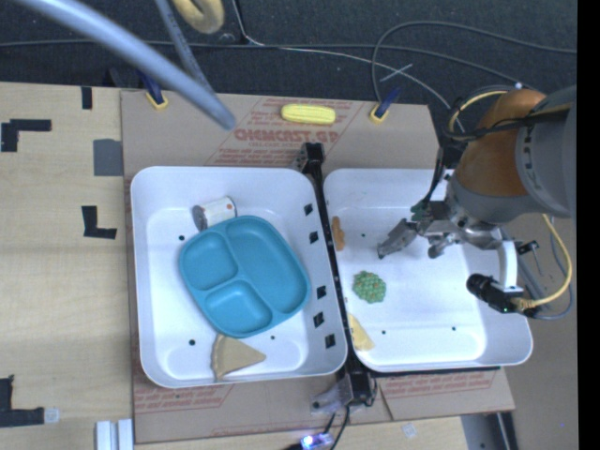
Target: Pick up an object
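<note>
In the right bin (pixel 469 345) a green bumpy ball (pixel 369 287) lies left of centre. My gripper (pixel 411 243) hangs over this bin, up and to the right of the green ball, and is apart from it. A small orange piece (pixel 337 233) rests against the bin's left wall. A tan wedge (pixel 359 334) lies near its front left corner. The left bin (pixel 150 279) holds a blue divided plate (pixel 246 276), a small white cup on its side (pixel 216 212) and a tan triangular slice (pixel 234 354).
A yellow corn-like toy (pixel 307 113) lies on the cardboard behind the bins. Black clips (pixel 312 157) join the bins along their shared wall. Cables loop around the wrist at the right, and a grey pole (pixel 122 36) crosses the upper left.
</note>
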Controlling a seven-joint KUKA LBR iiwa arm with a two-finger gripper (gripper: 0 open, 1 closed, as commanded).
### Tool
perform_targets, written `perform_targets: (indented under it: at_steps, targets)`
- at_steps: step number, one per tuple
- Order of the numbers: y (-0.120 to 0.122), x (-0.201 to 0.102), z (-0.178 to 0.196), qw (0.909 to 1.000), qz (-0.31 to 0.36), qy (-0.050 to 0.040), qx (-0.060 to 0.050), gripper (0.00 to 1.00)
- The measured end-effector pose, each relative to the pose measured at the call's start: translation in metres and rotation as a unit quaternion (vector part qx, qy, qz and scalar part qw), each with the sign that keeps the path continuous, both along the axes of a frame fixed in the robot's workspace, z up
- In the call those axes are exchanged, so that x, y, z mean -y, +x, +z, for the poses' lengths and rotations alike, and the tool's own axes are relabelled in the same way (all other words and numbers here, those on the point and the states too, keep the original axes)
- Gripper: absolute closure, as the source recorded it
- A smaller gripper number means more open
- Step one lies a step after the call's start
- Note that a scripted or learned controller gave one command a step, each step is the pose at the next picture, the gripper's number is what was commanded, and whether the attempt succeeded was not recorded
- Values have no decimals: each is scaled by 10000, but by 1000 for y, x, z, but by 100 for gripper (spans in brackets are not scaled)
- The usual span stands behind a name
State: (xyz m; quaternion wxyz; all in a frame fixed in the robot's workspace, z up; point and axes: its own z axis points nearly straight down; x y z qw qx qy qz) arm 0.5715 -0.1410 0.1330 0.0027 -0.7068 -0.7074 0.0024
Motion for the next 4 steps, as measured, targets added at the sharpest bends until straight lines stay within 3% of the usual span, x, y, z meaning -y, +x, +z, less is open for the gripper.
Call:
perform_targets:
  at_steps: [1, 2, 4]
  targets:
    - [0, 0, -51, 10000, 3, -12, 33, 0]
    - [1, 0, -37, 10000, 4, -17, 48, 100]
    - [-10, 4, 59, 10000, -6, -8, 55, 100]
